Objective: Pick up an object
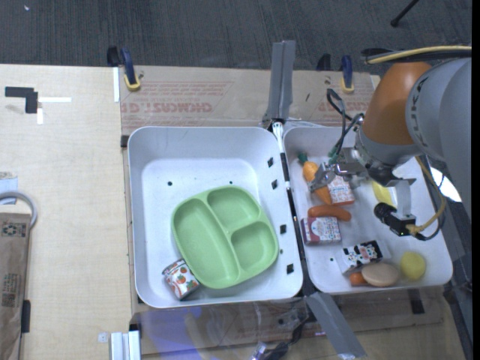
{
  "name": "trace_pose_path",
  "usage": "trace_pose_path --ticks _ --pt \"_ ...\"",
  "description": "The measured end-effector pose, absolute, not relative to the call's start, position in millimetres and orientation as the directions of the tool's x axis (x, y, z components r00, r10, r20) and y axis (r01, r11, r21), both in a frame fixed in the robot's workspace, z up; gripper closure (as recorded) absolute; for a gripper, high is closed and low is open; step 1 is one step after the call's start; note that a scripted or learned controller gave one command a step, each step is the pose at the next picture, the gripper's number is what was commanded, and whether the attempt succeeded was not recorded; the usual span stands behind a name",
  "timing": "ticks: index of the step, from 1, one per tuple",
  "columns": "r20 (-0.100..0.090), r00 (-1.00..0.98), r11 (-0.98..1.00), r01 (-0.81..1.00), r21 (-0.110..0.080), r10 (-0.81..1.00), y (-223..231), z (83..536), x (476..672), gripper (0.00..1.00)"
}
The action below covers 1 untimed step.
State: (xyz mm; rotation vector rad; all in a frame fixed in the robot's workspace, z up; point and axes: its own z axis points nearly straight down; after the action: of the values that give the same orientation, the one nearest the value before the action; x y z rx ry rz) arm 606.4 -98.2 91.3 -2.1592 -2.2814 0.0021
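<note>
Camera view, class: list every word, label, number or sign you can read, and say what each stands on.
Cardboard sheet behind the bins: large red print, upside down from this view, too blurred to read with confidence.
Brown paper bag at the left edge: a recycling-type symbol, with text too small to read.
Small cartons in the right bin: the red one and the black-and-white one carry print, all unreadable.
Strawberry-pattern carton in the left bin: no readable text.

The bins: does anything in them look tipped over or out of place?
One thing: a small printed carton lies tipped on its side in the left bin, wedged against the green divided plate, apart from the toy food heaped in the right bin. Nothing looks spilled or broken.
</note>
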Motion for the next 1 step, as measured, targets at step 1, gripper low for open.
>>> trace_pose_path --ticks 1 --pt "0.000 -0.053 0.053 0.999 -0.002 0.999 -99.1 102.5 606.7 1.00"
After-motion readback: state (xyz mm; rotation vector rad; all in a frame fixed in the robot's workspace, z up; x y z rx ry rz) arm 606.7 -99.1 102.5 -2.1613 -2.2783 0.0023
